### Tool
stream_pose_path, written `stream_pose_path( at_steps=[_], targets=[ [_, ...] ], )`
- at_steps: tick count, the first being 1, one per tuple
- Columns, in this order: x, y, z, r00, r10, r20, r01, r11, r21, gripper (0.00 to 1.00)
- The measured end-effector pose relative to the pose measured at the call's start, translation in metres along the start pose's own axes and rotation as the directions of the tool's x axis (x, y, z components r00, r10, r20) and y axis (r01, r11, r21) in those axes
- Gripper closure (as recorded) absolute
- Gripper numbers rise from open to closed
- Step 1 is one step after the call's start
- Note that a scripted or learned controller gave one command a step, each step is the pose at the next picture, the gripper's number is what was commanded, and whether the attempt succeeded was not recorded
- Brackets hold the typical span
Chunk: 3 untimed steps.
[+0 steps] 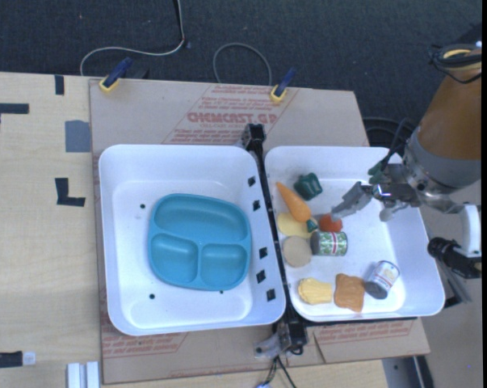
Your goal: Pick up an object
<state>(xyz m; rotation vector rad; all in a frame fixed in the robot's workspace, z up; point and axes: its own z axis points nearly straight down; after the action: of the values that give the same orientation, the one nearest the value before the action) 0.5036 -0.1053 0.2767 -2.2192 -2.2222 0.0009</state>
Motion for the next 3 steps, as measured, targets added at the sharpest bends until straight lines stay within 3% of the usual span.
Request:
stream_pose_path(
  at_steps=[1,2,3],
  targets=[
    [0.013,0.04,0.115,1.0,-0.001,-0.001,0.001,1.0,0.006,0.0],
    [0.053,0.119,0.091,1.0,-0.006,0.0,0.006,1.0,-0.007,0.0],
    [0.049,0.115,0.093,1.0,0.0,0.0,0.0,1.0,0.0,0.0]
  ],
)
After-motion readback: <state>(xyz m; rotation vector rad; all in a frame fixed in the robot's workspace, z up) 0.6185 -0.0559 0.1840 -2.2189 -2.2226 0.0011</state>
